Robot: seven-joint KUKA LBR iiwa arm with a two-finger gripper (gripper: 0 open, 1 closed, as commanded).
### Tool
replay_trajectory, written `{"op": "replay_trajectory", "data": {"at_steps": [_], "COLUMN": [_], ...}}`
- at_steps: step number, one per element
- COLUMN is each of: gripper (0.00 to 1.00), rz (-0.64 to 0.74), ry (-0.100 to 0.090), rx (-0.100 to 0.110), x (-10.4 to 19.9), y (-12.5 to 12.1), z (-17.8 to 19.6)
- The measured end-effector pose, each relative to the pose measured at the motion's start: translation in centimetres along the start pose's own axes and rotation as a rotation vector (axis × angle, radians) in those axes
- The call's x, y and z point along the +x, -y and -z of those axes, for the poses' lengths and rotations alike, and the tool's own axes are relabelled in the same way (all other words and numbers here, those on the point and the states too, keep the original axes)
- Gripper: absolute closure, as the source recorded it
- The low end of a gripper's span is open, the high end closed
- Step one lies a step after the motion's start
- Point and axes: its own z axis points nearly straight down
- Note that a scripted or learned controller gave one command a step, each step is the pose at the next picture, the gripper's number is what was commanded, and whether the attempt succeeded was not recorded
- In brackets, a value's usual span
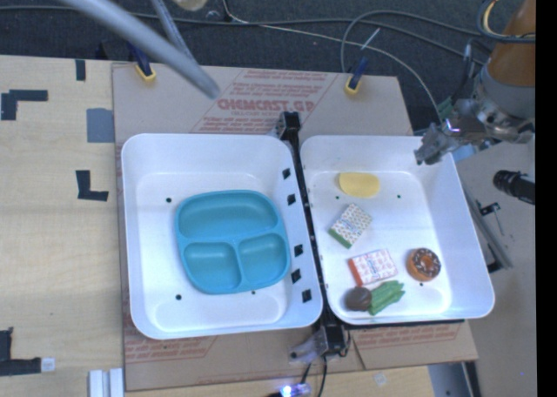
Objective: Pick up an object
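The right bin (461, 238) holds several small items: a yellow oval piece (359, 184) near the back, a white and green patterned packet (351, 224), a red and white packet (372, 265), a brown donut (424, 263), a green piece (386, 295) and a dark brown lump (358, 299) at the front. My gripper (432, 146) hangs over the bin's back right corner, apart from all of them, with the orange-banded arm (513, 30) rising behind it. Nothing shows in the gripper.
The left bin (139, 212) holds a blue divided tray (233, 240). A black divider with clips (300, 212) runs between the bins. Cables (383, 38) loop behind the bins, and yellow clamps (352, 84) hold the cardboard base.
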Motion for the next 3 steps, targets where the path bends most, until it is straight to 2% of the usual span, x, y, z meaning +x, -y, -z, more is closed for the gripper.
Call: {"op": "replay_trajectory", "data": {"at_steps": [1, 2, 3], "gripper": [1.00, 1.00, 1.00], "rz": [0.000, 0.004, 0.004], "ry": [0.000, -0.003, -0.003], "rx": [0.001, 0.006, 0.009], "x": [0.0, 5.2, 10.3], "y": [-0.1, -0.5, -0.4], "z": [5.3, 5.0, 2.4]}}
